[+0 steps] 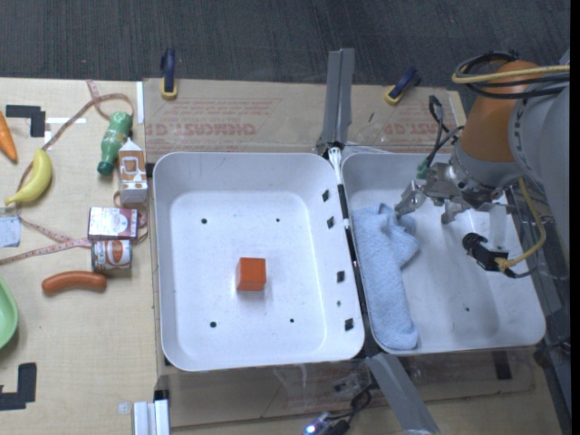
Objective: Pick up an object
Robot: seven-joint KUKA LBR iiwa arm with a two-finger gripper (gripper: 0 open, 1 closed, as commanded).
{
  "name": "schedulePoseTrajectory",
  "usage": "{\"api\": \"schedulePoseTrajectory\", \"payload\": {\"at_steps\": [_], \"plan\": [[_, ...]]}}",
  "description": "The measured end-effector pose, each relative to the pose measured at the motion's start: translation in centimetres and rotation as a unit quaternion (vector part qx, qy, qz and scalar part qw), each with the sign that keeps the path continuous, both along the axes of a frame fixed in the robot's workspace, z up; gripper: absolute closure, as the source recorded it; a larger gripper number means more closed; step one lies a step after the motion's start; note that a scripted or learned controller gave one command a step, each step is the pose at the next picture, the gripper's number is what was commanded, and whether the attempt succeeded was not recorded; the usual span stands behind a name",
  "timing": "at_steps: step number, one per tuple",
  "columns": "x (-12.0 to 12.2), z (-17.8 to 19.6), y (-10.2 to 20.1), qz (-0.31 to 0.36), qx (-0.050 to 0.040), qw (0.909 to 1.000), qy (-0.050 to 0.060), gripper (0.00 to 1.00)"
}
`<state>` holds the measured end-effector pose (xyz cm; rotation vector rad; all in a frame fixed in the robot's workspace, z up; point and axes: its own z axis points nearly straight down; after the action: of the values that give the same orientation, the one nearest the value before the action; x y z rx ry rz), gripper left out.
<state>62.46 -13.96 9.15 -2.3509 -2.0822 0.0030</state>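
Blue cloth lies along the right bin's left wall. The gripper hovers beside its top, fingers spread wide, holding nothing. An orange block sits alone in the left bin

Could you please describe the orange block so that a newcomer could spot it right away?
Look at the left bin of the two white bins. Near the middle of its floor sits the orange block, a small cube. It is alone in that bin; the light blue cloth lies in the other.
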Motion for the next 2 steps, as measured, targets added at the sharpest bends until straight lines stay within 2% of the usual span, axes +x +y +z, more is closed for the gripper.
{"api": "schedulePoseTrajectory", "payload": {"at_steps": [1, 2], "plan": [[-2.07, 0.08, 4.44, 0.032, -0.0003, 0.9995, -0.001, 0.00], [-2.09, 1.00, 4.25, 0.029, -0.0005, 0.9996, -0.001, 1.00]]}}
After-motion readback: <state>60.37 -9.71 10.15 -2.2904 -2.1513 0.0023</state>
